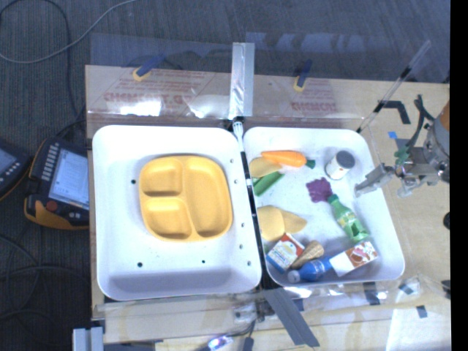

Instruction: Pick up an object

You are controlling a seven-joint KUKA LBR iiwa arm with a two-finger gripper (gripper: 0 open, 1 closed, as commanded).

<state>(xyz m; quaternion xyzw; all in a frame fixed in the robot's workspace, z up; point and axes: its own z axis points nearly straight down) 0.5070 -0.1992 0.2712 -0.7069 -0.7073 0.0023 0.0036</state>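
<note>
From my station I see two shallow white bins side by side on the bench. The left bin holds a yellow plastic tray with three compartments. The right bin is crowded: an orange carrot at the top, a green pepper-like piece below it, a small grey-and-white can, a purple grape cluster, a green bottle lying tilted, a yellow wedge, two small red-and-white cartons and a blue bottle along the near wall. My gripper hangs at the right bin's right rim, above the green bottle.
</note>
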